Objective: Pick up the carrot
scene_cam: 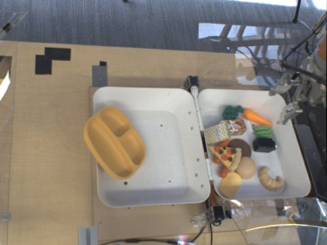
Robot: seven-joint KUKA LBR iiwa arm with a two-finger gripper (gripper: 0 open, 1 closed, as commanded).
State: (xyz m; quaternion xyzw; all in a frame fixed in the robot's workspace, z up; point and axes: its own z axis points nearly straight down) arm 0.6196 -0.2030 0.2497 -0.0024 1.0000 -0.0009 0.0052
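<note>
My claw (pixel 292 106) hangs at the right bin's (pixel 301 180) far right rim, holding nothing I can see; how wide it's open I cannot tell, as glare blurs it. The carrot (pixel 257 118) lies near it among the toy food, and the left bin (pixel 158 188) holds a yellow tray (pixel 113 142).

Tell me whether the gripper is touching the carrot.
Apart. The camera view shows bare white bin floor between the gripper at the right bin's far right rim and the carrot.
</note>
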